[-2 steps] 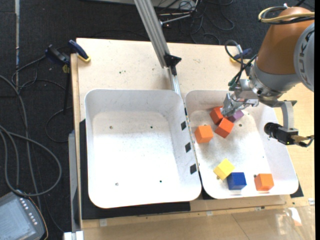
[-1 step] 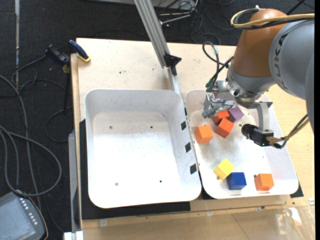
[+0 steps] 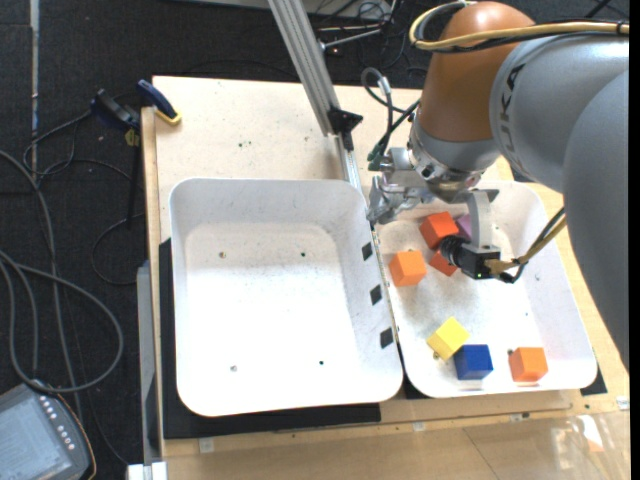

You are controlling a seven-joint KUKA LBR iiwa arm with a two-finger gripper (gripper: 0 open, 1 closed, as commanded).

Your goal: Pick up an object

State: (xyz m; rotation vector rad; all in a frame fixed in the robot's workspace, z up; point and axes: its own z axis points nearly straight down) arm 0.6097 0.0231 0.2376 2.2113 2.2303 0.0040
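Right bin (image 3: 552,313) — gripper (image 3: 388,204) seemingly at its left wall, near orange cube (image 3: 407,267); grip unreadable.

On the counter (image 3: 250,118), the left bin (image 3: 200,298) abuts the right bin (image 3: 562,313). Three blocks (image 3: 473,361) lie in the right bin toward 6 o'clock.

One fixed camera above the bench (image 3: 250,108) — looking down aslant on both bins (image 3: 260,298).
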